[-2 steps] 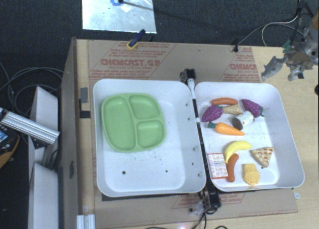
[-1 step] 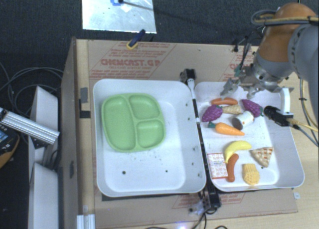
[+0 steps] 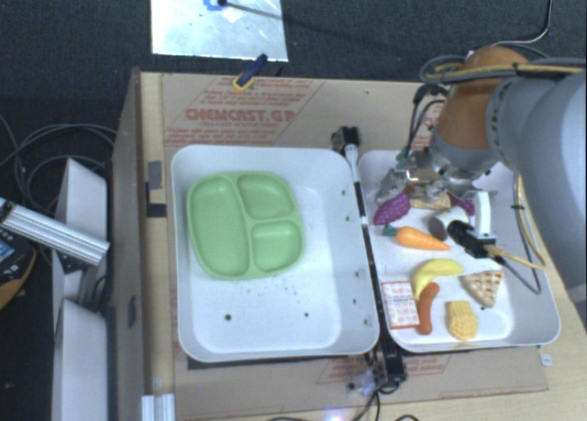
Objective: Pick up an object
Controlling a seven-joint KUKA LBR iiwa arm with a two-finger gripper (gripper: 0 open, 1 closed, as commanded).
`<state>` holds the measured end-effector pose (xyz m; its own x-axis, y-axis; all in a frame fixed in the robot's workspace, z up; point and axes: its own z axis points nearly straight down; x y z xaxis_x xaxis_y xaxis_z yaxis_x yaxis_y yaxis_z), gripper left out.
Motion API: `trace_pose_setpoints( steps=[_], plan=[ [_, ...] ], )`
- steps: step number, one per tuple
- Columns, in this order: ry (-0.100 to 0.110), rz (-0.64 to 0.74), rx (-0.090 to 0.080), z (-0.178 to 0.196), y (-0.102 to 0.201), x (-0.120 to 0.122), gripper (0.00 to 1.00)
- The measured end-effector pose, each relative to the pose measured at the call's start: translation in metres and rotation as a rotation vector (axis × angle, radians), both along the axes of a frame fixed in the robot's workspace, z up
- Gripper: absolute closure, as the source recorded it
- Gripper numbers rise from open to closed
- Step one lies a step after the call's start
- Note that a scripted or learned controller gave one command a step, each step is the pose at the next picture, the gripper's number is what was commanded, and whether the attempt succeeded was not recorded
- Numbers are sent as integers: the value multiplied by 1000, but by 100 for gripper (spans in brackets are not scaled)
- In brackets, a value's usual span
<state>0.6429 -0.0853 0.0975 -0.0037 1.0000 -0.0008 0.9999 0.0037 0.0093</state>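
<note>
While the near end of the right bin (image 3: 541, 323) is taken up by a red-and-white card (image 3: 399, 304), a sausage (image 3: 427, 307), a yellow waffle (image 3: 462, 319), a pizza slice (image 3: 483, 285) and a banana (image 3: 435, 271), a carrot (image 3: 421, 238) is seen further back. Beyond it, a purple eggplant (image 3: 393, 208) is found just beside and slightly nearer than the gripper (image 3: 406, 174), which is lowered at the bin's far end; it cannot be told from this angle whether anything is grasped. A green divided plate (image 3: 245, 224) is set in the left bin (image 3: 266, 327).
</note>
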Motion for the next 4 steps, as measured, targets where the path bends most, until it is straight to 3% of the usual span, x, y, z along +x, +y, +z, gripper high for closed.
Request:
trace_pose_setpoints(
  steps=[1, 2, 3, 4],
  plan=[
    [-2, 2, 0, 10, 0, 1, 100],
    [-1, 2, 0, 10, 0, 0, 0],
    [9, -2, 0, -13, -15, -19, 0],
    [3, 1, 0, -1, -14, -17, 100]
  ],
)
